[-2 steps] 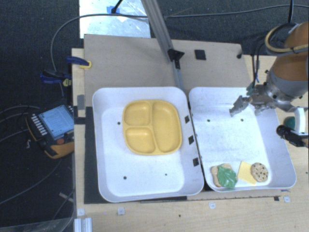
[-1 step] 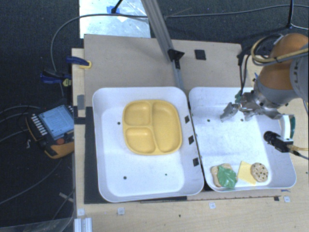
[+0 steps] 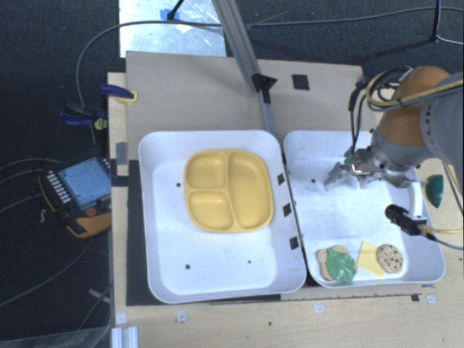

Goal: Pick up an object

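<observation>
Two white bins on the desk, arm over the right one.
Left bin holds a yellow divided plate. In the right bin, the fingers are spread and hold nothing; a green toy, cheese wedge and cookie (all toy food) sit along its near edge.

Tan bench (dark carpet around).

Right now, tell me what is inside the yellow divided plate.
The yellow divided plate in the left bin shows three bare compartments; the bin floor beneath it is covered.
</observation>
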You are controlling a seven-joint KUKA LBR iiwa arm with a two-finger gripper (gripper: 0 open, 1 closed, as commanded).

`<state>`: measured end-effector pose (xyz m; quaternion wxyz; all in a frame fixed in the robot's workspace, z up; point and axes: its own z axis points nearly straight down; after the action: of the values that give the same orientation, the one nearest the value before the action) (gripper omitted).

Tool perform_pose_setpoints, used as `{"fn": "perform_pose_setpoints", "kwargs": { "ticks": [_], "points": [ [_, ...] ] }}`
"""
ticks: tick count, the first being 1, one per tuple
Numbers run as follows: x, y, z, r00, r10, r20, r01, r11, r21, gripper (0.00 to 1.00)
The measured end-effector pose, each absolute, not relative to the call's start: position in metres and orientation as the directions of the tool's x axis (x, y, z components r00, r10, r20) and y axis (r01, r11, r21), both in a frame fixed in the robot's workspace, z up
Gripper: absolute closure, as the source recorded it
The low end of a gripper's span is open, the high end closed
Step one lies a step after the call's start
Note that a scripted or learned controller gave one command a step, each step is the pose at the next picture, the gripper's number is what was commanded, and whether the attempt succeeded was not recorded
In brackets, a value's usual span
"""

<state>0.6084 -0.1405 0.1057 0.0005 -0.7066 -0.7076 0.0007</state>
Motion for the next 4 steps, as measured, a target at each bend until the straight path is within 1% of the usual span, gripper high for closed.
{"fn": "perform_pose_setpoints", "kwargs": {
  "ticks": [1,2,3,4],
  "points": [
    [0.610,-0.140,0.120,-0.001,1.000,-0.001,1.000,0.001,0.004,1.00],
    [0.611,-0.144,0.184,-0.004,1.000,-0.002,1.000,0.004,0.007,1.00],
    [0.613,-0.144,0.236,-0.006,1.000,-0.002,1.000,0.006,0.007,1.00],
    [0.602,-0.087,0.227,-0.010,1.000,0.001,1.000,0.010,0.001,1.00]
  ]
}}
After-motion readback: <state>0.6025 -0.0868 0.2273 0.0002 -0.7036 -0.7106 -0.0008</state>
